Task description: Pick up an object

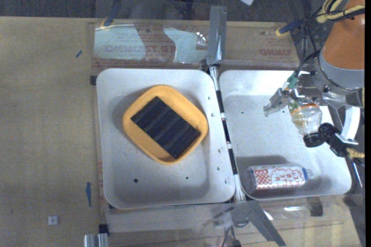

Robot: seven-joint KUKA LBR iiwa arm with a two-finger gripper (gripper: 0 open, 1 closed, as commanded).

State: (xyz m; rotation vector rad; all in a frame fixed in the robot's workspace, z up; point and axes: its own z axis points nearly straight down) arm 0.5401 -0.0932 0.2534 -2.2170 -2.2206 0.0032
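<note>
Overhead, jaws (290,102) above right bin (249,124), beside clear packet (305,116).

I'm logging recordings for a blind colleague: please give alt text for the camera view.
The grey arm's pincer hangs over the right white bin, beside a clear crumpled packet; a red-and-white patterned bottle lies on its side near that bin's front. The left bin holds a yellow tray with a dark slatted inset.
</note>
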